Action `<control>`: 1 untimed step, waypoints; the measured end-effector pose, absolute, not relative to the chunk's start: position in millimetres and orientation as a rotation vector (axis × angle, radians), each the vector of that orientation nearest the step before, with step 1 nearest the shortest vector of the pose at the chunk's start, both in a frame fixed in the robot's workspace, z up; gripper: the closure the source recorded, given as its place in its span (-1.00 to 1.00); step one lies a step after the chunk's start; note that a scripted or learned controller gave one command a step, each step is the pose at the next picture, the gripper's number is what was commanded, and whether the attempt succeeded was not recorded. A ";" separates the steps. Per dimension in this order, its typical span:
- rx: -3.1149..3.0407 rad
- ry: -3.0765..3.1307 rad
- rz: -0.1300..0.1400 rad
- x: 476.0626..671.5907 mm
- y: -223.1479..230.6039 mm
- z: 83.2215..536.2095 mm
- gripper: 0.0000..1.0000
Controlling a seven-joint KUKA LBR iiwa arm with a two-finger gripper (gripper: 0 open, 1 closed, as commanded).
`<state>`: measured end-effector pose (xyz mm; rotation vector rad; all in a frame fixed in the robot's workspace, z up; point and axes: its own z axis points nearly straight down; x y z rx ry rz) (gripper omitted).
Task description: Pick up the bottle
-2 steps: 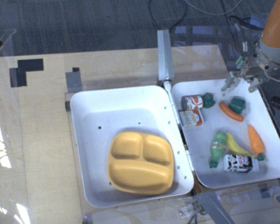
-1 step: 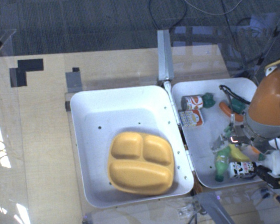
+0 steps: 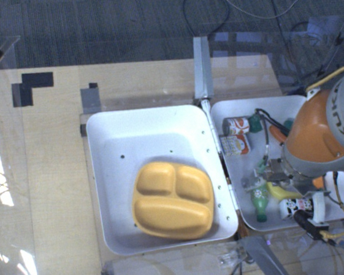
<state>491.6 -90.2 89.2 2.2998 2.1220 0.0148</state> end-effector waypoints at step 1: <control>2.294 2.122 0.022 494.2 -89.6 100.1 1.00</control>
